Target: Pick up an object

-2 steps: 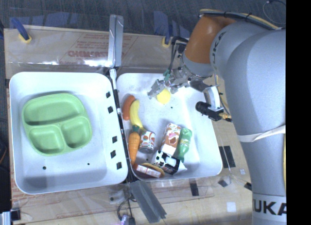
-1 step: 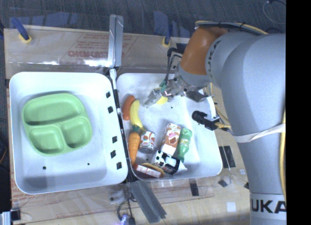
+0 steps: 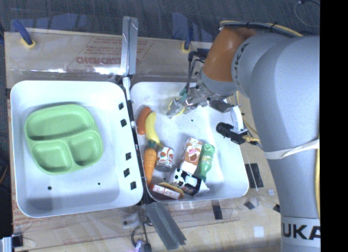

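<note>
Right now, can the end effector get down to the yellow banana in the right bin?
Probably yes. The end effector hangs over the right white bin, just right of the yellow banana, whose top lies uncovered, though an orange-red piece crowds its left side.

We're looking down on a robotics lab bench, no doubt about it: a big grey industrial arm (image 3: 283, 98) with an orange band and KUKA lettering leans in over two shallow white bins (image 3: 22, 136) clamped side by side on a plywood bench (image 3: 70, 49). Tape marks and metal brackets (image 3: 129, 44) fix the setup, cables trail at the bench's far right corner, and dark carpet lies beyond. Toy food (image 3: 150, 127) and a green divided tray (image 3: 62, 136) serve as test props here.
</note>
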You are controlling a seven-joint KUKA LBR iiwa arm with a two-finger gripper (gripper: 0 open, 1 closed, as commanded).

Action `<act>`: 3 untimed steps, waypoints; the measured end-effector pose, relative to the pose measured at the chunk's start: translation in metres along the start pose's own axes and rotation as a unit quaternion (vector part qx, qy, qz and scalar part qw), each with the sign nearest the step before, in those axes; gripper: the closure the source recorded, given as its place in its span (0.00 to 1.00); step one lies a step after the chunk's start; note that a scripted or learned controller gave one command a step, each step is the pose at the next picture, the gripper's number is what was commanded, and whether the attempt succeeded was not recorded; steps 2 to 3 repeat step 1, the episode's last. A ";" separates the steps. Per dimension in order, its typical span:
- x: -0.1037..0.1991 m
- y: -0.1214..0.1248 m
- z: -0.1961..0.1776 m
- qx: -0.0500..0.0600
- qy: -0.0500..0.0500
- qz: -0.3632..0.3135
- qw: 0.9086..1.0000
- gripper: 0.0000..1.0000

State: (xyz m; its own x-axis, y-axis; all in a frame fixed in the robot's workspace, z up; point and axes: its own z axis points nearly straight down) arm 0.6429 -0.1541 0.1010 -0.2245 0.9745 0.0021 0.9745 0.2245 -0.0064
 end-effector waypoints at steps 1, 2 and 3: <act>0.070 0.019 -0.112 -0.002 0.000 0.011 1.000 1.00; 0.070 0.019 -0.112 -0.002 0.000 0.011 1.000 1.00; 0.070 0.019 -0.112 -0.002 0.000 0.011 1.000 1.00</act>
